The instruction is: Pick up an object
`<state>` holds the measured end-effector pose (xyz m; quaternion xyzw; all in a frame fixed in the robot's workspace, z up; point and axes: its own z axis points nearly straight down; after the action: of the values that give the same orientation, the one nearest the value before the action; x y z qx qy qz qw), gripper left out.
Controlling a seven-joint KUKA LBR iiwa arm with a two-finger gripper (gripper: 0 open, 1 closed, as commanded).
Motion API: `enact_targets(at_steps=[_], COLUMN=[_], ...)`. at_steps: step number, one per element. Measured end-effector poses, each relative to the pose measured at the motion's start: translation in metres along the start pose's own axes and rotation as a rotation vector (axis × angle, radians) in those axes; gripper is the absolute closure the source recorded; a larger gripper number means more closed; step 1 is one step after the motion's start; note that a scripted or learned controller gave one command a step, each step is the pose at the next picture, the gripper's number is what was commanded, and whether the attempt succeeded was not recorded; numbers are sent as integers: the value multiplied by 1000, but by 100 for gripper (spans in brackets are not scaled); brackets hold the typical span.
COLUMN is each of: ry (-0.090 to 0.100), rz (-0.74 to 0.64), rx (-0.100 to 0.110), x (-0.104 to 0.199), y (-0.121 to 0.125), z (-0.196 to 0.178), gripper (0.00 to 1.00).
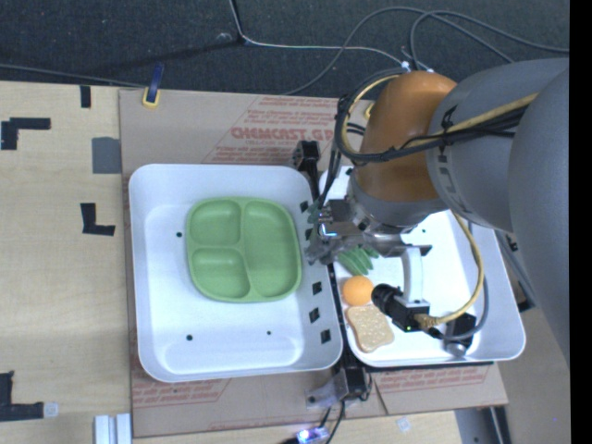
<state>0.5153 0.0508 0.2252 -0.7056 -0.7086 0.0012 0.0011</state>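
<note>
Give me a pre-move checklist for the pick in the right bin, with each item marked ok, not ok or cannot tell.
1. Targets present in the right bin: ok. An orange ball, a toast slice and a green item lie near its left wall.
2. Targets separated: not ok. Ball and toast lie very close, possibly touching.
3. Pincer over the right bin: ok, above the green item.
4. Pincer opening: cannot tell, hidden by the wrist.
5. Anything already held: cannot tell.
6. Green divided plate out of the way: ok, it sits in the left bin.
</note>
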Motion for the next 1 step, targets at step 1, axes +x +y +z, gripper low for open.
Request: enact_targets(at_steps=[1], ry=[1], rz=[-3], rx=[-2], x=[52], y=[4], z=[-8], gripper=[100])
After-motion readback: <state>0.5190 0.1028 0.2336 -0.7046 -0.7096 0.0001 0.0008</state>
